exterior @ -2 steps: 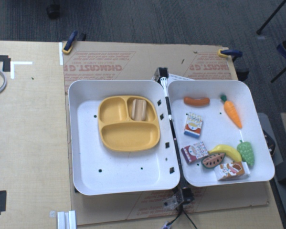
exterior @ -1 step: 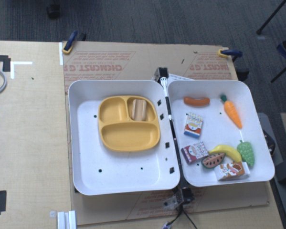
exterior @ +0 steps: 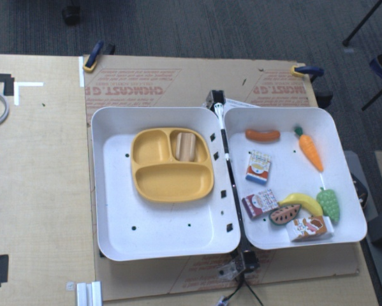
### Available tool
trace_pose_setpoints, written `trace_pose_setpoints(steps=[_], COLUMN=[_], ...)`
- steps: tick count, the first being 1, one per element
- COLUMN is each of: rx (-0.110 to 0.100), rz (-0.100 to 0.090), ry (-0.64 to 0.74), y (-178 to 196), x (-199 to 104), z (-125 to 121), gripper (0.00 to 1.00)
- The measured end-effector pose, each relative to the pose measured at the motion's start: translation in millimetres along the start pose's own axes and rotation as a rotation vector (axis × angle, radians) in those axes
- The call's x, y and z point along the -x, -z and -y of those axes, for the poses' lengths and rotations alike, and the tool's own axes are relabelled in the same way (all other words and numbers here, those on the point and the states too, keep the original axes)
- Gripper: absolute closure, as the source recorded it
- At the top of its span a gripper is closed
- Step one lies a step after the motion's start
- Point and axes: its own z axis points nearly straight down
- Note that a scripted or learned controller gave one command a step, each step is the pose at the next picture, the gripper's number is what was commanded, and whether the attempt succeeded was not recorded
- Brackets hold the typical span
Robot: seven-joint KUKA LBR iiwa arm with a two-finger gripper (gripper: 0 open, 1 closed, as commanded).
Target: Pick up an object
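Toys for picking all lie in the two bins, and none of them is lifted, so we think the job has not really begun. Picking one and lifting it is all left to do. How the jaws stand, we cannot tell.

We count two white bins side by side. The left bin (exterior: 114,234) holds one yellow plate (exterior: 171,187) with three parts, and one tan block (exterior: 185,147) lies in the plate's top right part.

The right bin (exterior: 344,171) holds eight small things:
- one sausage (exterior: 263,134) near the top
- one carrot (exterior: 310,152) just to its right
- one little white box (exterior: 259,167) below the sausage
- one red packet (exterior: 260,203) lower down
- one banana (exterior: 302,202) beside the packet
- one melon slice (exterior: 284,214) touching the banana
- one bunch of green grapes (exterior: 328,203) by the banana's right end
- one snack box (exterior: 310,228) at the bottom edge

We think the sausage, carrot and white box are easier, since each lies apart from the others.
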Motion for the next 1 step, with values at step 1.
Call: trace_pose_setpoints(steps=[1], rx=[0.016], rz=[-0.001], ry=[0.001], y=[8.8], x=[-0.9], z=[-2.4], gripper=[1.00])
